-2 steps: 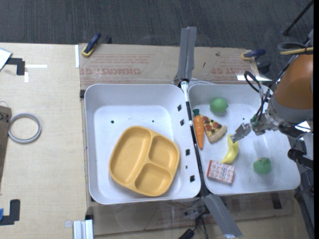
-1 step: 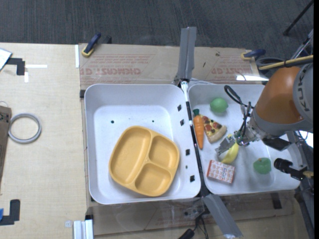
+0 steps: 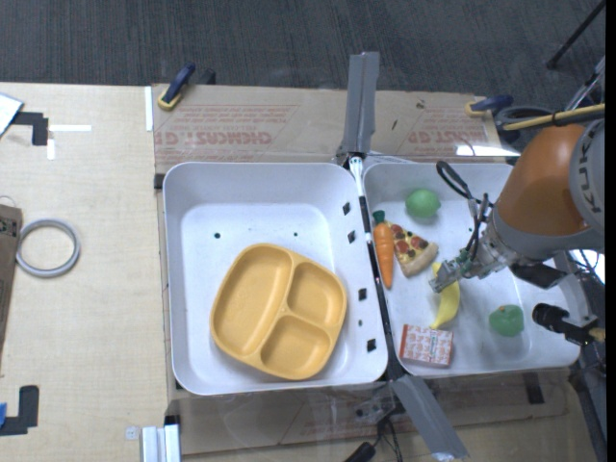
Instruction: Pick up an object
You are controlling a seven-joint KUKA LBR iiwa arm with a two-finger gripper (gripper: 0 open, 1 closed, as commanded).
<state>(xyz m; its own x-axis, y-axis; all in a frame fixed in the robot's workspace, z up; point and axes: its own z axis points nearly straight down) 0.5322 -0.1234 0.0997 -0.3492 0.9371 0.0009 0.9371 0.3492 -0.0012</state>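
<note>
In the right bin (image 3: 539,359) lie an orange carrot (image 3: 385,248), a pizza slice (image 3: 414,250), a round green ball (image 3: 422,203), a yellow banana (image 3: 448,305), a red and white box (image 3: 426,346) and a green lump (image 3: 506,320). My gripper (image 3: 454,271) is low in this bin, right at the banana's upper end and just right of the pizza slice. The wrist hides where it meets the banana, so contact is unclear.
The left bin (image 3: 188,258) holds a yellow divided plate (image 3: 278,310). A divider (image 3: 366,248) runs between the bins. A tape roll (image 3: 42,246) lies on the bench at the far left. Cables and black hardware (image 3: 558,320) sit at the right bin's edge.
</note>
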